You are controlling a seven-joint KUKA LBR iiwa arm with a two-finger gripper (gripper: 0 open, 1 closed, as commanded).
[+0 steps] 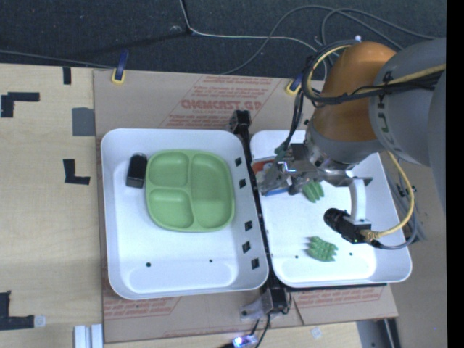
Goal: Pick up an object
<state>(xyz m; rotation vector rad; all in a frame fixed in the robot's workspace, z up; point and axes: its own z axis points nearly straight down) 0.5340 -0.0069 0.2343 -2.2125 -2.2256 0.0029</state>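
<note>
You see a knobbly green toy [321, 249] lying in the right bin [391, 267] | smooth green divided plate [191, 190], small black block [136, 170] in left bin [116, 216] | claw [290, 176] low over right bin's left side, grip state: cannot tell

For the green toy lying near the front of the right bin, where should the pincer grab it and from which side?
Probably from straight above, closing across the middle of the green toy. It lies flat and apart from the other things on the right bin floor, with bare floor around it. Its outline looks lumpy, so the narrower waist is likely a safer hold than its knobbly ends. Finer detail is too small to judge.
</note>
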